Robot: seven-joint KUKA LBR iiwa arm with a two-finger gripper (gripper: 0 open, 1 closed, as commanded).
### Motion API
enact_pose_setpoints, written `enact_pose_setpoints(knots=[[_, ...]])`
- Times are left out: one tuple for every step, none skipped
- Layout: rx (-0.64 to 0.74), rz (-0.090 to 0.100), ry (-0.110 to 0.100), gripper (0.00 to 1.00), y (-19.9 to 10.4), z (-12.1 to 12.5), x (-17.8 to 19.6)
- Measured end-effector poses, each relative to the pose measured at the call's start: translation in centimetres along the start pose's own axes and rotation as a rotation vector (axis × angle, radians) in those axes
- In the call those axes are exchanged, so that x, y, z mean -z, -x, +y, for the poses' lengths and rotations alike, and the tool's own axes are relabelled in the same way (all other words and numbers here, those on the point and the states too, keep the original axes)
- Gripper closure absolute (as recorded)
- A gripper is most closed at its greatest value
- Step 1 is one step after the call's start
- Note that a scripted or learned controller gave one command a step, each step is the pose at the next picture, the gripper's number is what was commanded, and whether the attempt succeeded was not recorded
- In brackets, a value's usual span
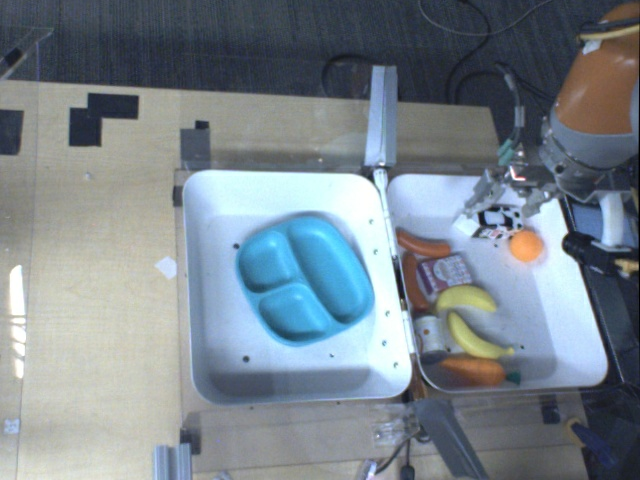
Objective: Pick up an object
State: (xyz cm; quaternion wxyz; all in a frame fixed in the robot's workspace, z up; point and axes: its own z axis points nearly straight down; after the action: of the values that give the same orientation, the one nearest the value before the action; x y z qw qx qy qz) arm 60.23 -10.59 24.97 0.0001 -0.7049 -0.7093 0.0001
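A robotics lab: a pale wooden tabletop (pixel 90 268) carrying two white bins (pixel 200 268) bolted to metal framing, loose cables (pixel 470 13) trailing over dark carpet behind the hand (pixel 505 200).

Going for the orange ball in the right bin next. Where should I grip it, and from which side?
Take the orange ball across its middle, coming straight down. It is round, so any axis works, and it sits apart from the bananas with bare bin floor around it.

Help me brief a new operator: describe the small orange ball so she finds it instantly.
Look in the right-hand white bin, toward its far right side. The orange ball lies there beside the claw, beyond the two bananas. It is the only round thing there; the carrot is orange too, but long.
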Motion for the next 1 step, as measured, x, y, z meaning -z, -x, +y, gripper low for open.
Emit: enact_pose_setpoints(knots=[[0.077, 0.000, 0.003, 0.00, 1.87, 2.32, -14.67]])
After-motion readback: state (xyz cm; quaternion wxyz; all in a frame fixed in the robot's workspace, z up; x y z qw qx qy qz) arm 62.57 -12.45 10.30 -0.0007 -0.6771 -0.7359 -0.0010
